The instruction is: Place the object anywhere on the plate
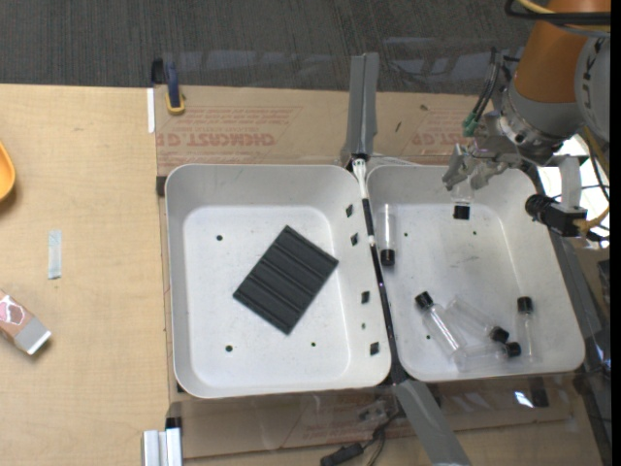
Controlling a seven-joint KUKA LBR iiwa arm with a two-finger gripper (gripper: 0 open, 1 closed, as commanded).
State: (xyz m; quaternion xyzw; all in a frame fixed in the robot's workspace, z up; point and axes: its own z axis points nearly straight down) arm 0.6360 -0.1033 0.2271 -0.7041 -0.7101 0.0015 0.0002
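Observation:
A black ribbed plate (286,280) lies flat and turned at an angle in the middle of the left bin (194,357). Several clear tubes with black caps lie in the right bin (543,362): one tube (383,236) along its left wall, another tube (439,323) near the front, and more towards the front right corner. A small black piece (461,212) rests on the bin floor just below my gripper (473,171). The gripper hangs over the back of the right bin, its fingers open with nothing between them.
A metal divider (364,115) runs between the two bins. On the bench to the left lie a small grey strip (54,255) and a red-and-grey block (23,324). A blue clamp (173,93) sits behind the left bin.

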